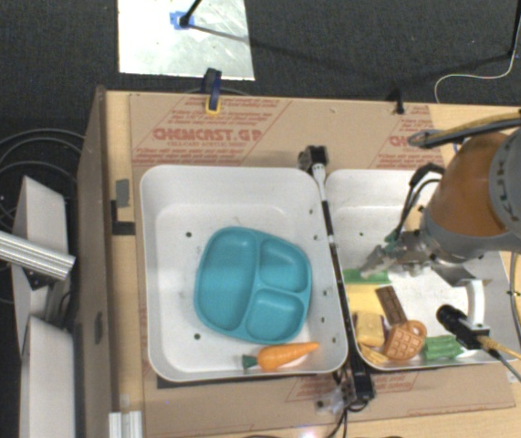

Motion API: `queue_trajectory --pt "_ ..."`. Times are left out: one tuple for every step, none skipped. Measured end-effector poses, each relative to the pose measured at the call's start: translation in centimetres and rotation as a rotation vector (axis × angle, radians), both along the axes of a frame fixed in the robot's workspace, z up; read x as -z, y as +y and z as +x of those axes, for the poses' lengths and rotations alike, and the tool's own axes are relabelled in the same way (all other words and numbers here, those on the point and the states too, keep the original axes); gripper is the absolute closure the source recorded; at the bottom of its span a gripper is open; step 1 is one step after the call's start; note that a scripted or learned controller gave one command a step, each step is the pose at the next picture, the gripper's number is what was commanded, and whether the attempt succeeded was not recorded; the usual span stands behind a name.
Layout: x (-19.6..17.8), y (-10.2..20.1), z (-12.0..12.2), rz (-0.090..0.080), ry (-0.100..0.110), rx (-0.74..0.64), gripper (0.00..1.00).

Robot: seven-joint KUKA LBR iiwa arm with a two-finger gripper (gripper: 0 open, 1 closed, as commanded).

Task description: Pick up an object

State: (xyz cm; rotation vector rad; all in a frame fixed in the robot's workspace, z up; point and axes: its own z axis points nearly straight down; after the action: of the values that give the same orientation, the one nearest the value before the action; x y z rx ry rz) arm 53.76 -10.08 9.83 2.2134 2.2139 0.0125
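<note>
Colours in the two white bins

Teal divided plate (253, 284) and orange carrot (283, 355) with green top in one white bin (164, 245); tan waffle (404, 339), brown bar (390, 303), green piece (441, 347) in the other.

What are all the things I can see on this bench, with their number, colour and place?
bins: 2, white, side by side on the bench.
divided plate: 1, turquoise, middle of the left bin.
toy carrot: 1, orange with green top, front edge of the left bin.
waffle toy: 1, tan, front of the right bin.
brown bar: 1, dark brown, right bin, just behind the waffle toy.
green piece: 1, green, front of the right bin, right of the waffle toy.
yellow piece: 1, pale yellow, front left of the right bin.
arm: 1, grey and orange, over the right bin.
pincer: 1, grey, low over the right bin.
</note>
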Motion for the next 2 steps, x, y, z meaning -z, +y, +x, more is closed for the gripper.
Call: queue_trajectory --pt "1.5 0.9 -3.4 0.004 0.017 0.000 0.00" --pt "1.3 -3.8 -0.5 -0.001 0.009 0.001 0.00"
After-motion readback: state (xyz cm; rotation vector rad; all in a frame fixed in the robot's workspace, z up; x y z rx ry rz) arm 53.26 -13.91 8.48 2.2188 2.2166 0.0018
